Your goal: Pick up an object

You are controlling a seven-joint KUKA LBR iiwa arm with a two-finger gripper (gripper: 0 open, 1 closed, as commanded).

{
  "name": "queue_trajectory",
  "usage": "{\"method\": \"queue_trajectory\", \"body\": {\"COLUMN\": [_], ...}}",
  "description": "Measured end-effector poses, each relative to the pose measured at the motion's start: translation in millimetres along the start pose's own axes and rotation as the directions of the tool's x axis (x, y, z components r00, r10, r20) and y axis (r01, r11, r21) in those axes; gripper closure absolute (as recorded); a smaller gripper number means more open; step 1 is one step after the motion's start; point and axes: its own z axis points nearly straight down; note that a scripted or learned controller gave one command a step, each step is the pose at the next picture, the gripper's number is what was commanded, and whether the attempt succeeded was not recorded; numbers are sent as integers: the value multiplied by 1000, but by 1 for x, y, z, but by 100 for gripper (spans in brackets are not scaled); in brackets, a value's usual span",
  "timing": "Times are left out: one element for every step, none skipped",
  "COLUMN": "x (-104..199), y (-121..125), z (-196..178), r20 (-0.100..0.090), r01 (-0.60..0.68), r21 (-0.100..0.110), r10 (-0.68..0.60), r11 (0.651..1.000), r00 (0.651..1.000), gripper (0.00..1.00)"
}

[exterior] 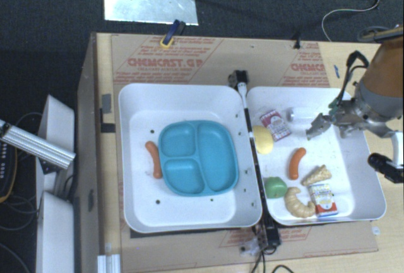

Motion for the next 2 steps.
{"method": "queue_trajectory", "body": {"x": [17,52], "y": [-6,-19], "z": [101,104], "r20": [0,0], "r01": [-2,0], "r21": [2,1], "r10": [2,0], "r11": [1000,1000], "r00": [1000,1000], "gripper": [0,0]}}
